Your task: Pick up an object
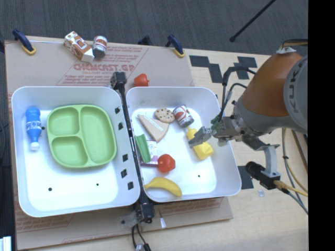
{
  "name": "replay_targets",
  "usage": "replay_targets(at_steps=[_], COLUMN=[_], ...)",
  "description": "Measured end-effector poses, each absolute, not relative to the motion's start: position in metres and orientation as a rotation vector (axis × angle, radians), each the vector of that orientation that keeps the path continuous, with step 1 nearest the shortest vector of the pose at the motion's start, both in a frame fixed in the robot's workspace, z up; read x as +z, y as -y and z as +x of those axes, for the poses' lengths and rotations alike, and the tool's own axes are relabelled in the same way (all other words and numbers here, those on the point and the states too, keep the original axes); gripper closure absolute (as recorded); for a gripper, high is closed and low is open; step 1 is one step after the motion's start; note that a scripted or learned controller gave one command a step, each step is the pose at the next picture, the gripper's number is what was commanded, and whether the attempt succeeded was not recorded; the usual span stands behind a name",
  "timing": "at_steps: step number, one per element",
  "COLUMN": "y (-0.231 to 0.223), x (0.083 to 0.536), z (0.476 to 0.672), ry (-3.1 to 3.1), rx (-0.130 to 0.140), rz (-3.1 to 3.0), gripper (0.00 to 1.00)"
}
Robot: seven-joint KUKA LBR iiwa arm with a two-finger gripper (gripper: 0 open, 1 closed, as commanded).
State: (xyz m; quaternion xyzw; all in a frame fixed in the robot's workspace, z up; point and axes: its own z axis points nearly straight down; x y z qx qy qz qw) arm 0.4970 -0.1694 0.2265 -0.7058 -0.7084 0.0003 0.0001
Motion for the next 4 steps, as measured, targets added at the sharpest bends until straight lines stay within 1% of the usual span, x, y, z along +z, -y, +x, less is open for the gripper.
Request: replay_targets(at_steps=[1,2,3,4], y=[0.197,0.199,0.186,0.178], x=[0.114,0.125,0.182,0.317], z=[0.515,0.515,0.496,0.522], ry=[2.25,2.254,2.226,2.231], rx=[-0.015,-0.007,0.0,0.0], rz=[-2.228,-2.227,-2.215,-2.217], gripper=[0.0,1.0,1.0,1.0])
